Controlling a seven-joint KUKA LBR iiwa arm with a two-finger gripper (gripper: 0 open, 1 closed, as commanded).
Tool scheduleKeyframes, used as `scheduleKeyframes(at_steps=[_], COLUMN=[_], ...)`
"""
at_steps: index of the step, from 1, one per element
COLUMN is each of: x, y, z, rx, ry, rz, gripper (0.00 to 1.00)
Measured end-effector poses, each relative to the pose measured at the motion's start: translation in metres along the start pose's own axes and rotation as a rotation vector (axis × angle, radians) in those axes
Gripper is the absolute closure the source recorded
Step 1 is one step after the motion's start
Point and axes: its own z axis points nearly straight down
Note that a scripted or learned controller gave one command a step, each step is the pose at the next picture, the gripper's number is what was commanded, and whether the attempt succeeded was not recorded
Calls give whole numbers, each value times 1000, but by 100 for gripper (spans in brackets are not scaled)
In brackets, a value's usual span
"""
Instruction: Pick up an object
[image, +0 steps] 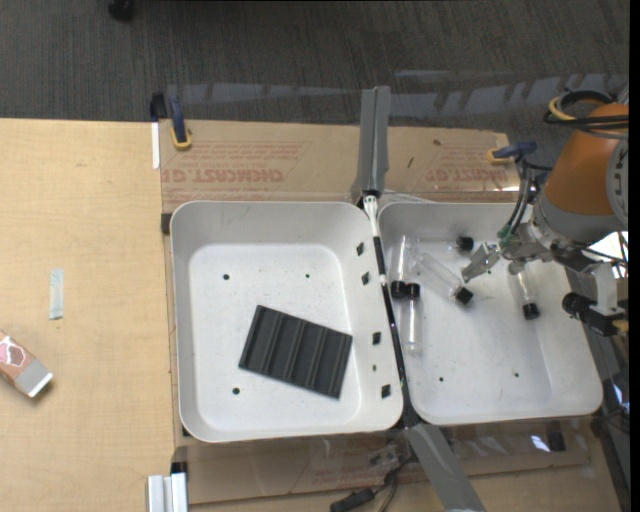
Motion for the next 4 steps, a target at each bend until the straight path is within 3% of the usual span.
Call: scheduleKeyframes(at_steps=[1,2,3,4], x=[-32,33,-13,-6], y=[-13,32,29,5], z=[-53,14,-22,-53], rx=[9,11,7,9], ry=[-6,-4,-6,-4], rz=[-132,-175,-266,-276], gripper=[0,0,0,0])
